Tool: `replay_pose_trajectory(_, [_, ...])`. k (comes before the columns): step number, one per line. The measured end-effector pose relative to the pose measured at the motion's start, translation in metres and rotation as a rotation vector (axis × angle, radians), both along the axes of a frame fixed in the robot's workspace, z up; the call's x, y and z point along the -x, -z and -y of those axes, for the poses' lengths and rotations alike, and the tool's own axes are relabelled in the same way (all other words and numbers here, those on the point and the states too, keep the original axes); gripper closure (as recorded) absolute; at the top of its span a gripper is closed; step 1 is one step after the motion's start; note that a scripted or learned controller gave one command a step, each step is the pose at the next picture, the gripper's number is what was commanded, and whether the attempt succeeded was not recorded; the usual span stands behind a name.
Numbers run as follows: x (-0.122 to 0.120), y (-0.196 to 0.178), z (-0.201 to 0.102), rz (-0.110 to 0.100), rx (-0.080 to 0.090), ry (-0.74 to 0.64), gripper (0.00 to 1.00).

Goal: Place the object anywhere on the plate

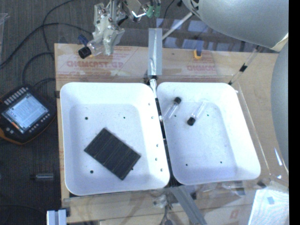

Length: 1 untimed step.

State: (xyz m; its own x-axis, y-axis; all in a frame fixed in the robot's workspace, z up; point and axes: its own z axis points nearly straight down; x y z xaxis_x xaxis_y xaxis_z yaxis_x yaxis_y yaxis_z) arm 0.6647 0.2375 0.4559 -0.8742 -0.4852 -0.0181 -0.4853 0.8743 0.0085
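A wooden surface (pixel 140 55) is carrying two white bins. In the left bin (pixel 70 97), a dark ridged plate (pixel 112 153) is lying toward 6 o'clock. In the right bin (pixel 243 125), two clear black-capped tubes (pixel 172 107) (pixel 195 114) are resting toward 11 o'clock, apart. The grey arm (pixel 234 8) is hanging at the far right; its fingers' state I cannot tell.

Robotics lab. Plywood bench (pixel 140 60) bears two white bins, left (pixel 70 125) and right (pixel 234 139), side by side. Grey arm (pixel 234 8) looms at upper right. Teach pendant (pixel 24 112) with lit screen lies on dark carpet (pixel 23 41) at left; black cables (pixel 51 18) trail across floor. Sensor rig (pixel 105 29) on bracket stands behind bench. Aluminium post (pixel 154 53) rises between bins. Clear sheet edges right bin.
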Motion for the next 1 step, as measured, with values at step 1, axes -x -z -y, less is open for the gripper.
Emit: replay_pose_trajectory(1, [-0.0003, -0.0103, -0.0017, 0.004, -0.006, -0.001, 1.0])
